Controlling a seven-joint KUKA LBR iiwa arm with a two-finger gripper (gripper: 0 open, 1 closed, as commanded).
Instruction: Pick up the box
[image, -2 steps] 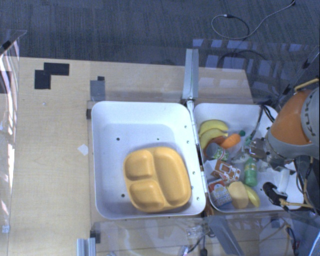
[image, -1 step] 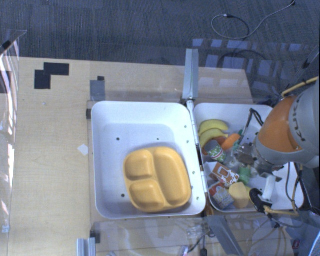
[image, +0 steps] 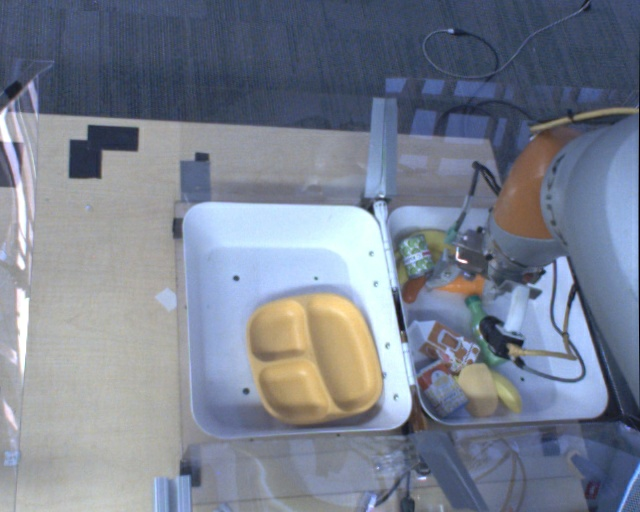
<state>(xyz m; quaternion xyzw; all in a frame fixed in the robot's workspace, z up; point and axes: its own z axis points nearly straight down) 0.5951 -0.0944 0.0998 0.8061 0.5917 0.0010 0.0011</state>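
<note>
The grey arm with the orange band (image: 525, 190) reaches into the right-hand shallow white bin (image: 590, 400) from the view's right. Its two-finger gripper (image: 497, 300) hangs over the middle of that bin; whether it is released or clenched cannot be told from this view, and no object is seen held by it.

The task's thing, judged to be the small flat orange-and-white printed carton box (image: 449, 347), lies on the floor of the same bin, below and to the left of the gripper in the camera view, close by but apart from it. Its long axis appears to run on a diagonal, from upper left to lower right.

Neighbouring items crowd it:
- a silver-and-red foil packet (image: 440, 388), touching or nearly touching its lower side;
- a pale yellow rounded object (image: 478, 388) and a yellow banana-shaped piece (image: 507, 395), just beside its lower right corner;
- a dark green bottle-like object (image: 482, 330), between the box and the gripper;
- a green-labelled can (image: 415, 255) and an orange carrot-shaped item (image: 455, 286), above it.

The bin's left wall stands near the box's left end, so open room is scant on that side. The left-hand white bin (image: 210, 260) holds a yellow three-compartment plastic tray (image: 313, 355), well apart from the work.
</note>
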